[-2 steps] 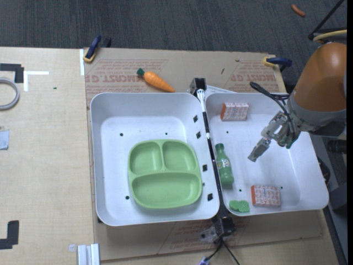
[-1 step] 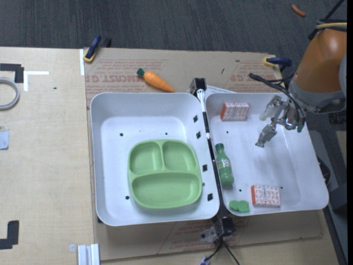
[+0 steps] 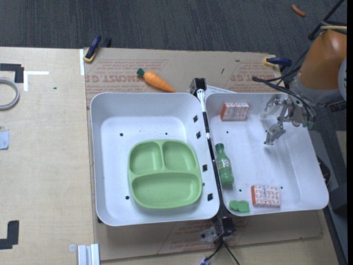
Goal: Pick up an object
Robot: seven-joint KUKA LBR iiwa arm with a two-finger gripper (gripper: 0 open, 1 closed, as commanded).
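Observation:
My gripper (image 3: 270, 123) hangs over the upper right part of the right bin (image 3: 309, 164), open, with nothing between its fingers. A red and white box (image 3: 234, 111) lies to its left near the bin's back wall. Along the bin's left wall lies a green bottle (image 3: 223, 163). Near the front of the bin sit a second red and white box (image 3: 266, 195) and a small green piece (image 3: 239, 206). All of these are apart from the gripper.
The left bin (image 3: 105, 148) holds a green divided plate (image 3: 164, 173). A toy carrot (image 3: 156, 80) lies on the cardboard behind the bins. The grey and orange arm (image 3: 322, 65) comes in from the upper right.

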